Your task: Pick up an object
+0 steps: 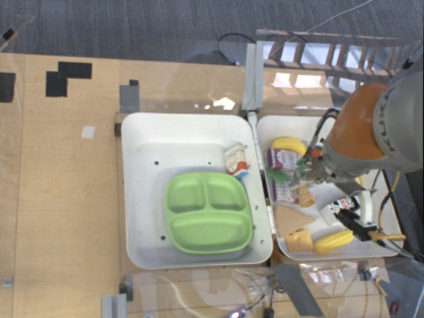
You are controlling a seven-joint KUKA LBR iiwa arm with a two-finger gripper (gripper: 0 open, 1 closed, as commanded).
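Green tray (209,212): flat in the left bin (142,177), well left of the pincer, unengaged
Purple packet (283,159): just left of the pincer, likely target
Pincer (310,172): low over the right bin (278,244) clutter; finger state cannot be told
Yellow banana (334,240): below-right of the pincer, untouched

Pale wooden bench (59,197) under two white bins. Black blocky marks (66,77) at far left. Beyond, grey ribbed floor (165,12) crossed by a thin cable (344,12).
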